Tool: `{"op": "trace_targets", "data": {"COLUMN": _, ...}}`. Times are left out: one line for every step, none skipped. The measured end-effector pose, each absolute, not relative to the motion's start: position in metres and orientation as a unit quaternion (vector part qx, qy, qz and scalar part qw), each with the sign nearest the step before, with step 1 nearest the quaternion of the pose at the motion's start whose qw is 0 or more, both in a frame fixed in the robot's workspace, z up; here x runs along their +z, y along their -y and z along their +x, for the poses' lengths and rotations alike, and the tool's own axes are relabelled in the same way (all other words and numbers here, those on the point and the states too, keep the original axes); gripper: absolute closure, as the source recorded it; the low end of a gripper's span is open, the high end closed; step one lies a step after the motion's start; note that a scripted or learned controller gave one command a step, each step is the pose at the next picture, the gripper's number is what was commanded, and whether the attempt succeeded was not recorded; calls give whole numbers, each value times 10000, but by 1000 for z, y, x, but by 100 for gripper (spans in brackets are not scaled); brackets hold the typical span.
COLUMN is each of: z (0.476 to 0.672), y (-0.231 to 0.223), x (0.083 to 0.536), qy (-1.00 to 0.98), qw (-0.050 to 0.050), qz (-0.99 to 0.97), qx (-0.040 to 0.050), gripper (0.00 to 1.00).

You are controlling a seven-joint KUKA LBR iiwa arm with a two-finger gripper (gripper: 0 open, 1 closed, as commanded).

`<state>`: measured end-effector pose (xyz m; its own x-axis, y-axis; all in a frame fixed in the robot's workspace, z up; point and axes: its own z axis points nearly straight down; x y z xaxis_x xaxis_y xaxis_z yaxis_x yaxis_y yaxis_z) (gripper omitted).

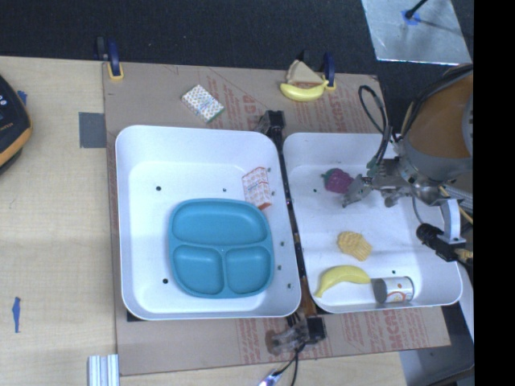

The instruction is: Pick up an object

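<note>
The can (pixel 394 289) is lying on its side at the near edge of the right bin (pixel 310 215), white-bodied with a dark grey cap end and a reddish mark on the label. Its cap end is touching the tip of the banana (pixel 342 279), which is curving along the same near wall. A small yellow ridged item (pixel 354 244) is lying just beyond the banana, apart from it; its type is hard to make out.

The purple item (pixel 337 180) is sitting in the far part of the right bin. It is small, rounded, dark magenta with a greenish spot at its top; finer detail is blurred. The gripper (pixel 355 193) is reaching in from the right and is hanging just beside this item, on its right. Whether the tips are touching it cannot be told, and whether the tool is open or closed cannot be told at this resolution. The arm (pixel 438 131) is being cut off by the frame edge.

The left bin (pixel 129 215) is holding a blue tray (pixel 220 246) with three compartments. A red-and-white packet (pixel 257 188) is lying at the tray's far right corner. Behind the bins, a second banana (pixel 302 92) and a patterned packet (pixel 202 102) are lying on the cardboard (pixel 161 87)
</note>
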<state>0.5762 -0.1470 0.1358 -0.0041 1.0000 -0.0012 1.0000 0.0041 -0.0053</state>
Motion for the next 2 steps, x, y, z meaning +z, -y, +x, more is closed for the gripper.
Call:
{"op": "trace_targets", "data": {"z": 656, "y": 143, "x": 92, "qy": 7084, "qw": 12, "qz": -7058, "qx": 12, "gripper": 0}}
{"op": "trace_targets", "data": {"z": 656, "y": 144, "x": 103, "qy": 7095, "qw": 11, "qz": -7047, "qx": 15, "gripper": 100}}
